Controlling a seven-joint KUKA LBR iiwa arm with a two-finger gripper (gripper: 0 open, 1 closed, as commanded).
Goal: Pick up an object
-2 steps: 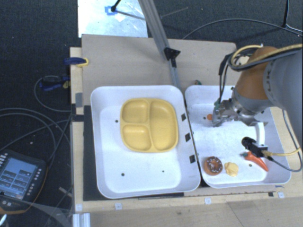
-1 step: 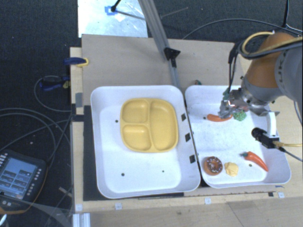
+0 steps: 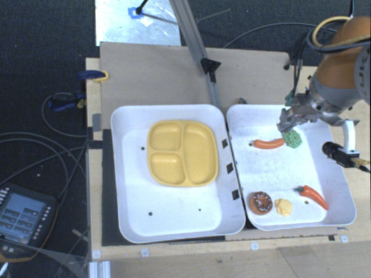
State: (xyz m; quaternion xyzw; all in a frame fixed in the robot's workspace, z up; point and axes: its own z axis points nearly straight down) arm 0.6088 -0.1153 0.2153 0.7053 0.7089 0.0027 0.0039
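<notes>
Camera view: slanted look down on the desk (image 3: 162,74) with two white bins side by side.
Left bin (image 3: 130,213): carries a yellow divided plate (image 3: 182,153) near its middle.
Right bin (image 3: 336,204): carries five small things.
Hot dog (image 3: 268,144): at about 12 o'clock from the bin's middle, lying crosswise.
Green broccoli piece (image 3: 293,139): touching the hot dog's 3 o'clock end.
Donut (image 3: 261,202): at 7 o'clock, near the front wall.
Pale yellow piece (image 3: 283,207): just beside the donut, on its 3 o'clock side.
Red chili pepper (image 3: 313,195): at 5 o'clock, slanted.
Arm (image 3: 342,68): reaches in from 2 o'clock, orange band above the wrist.
Pincer (image 3: 288,126): low over the broccoli's 11 o'clock edge, just above the hot dog's end; I cannot tell whether it is spread or closed, and no object is seen in its grip.
</notes>
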